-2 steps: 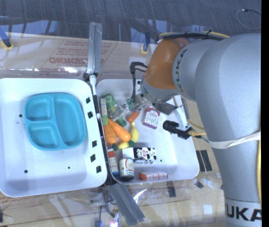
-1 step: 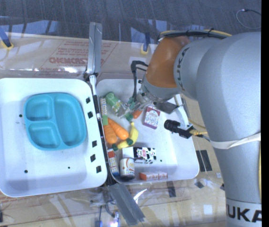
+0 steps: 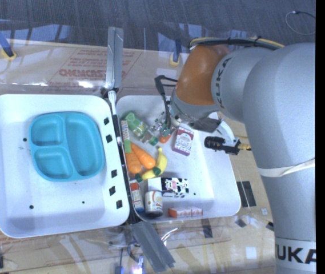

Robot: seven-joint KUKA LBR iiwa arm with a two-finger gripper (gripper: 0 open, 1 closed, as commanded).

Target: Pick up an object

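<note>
The right bin holds a crowd of small toy groceries: carrots and a banana lie heaped against its left wall, with a green packet above them, a pink-and-white carton near the middle, a black-and-white cow-patterned box, a small can and a flat red-and-white pack toward the near edge. The gripper hangs low over the upper part of this pile, between the green packet and the pink carton, its tip lost among the clutter, so I cannot tell how its grip stands or whether it has anything. The left bin carries a blue divided tray, well apart from the arm.
</note>
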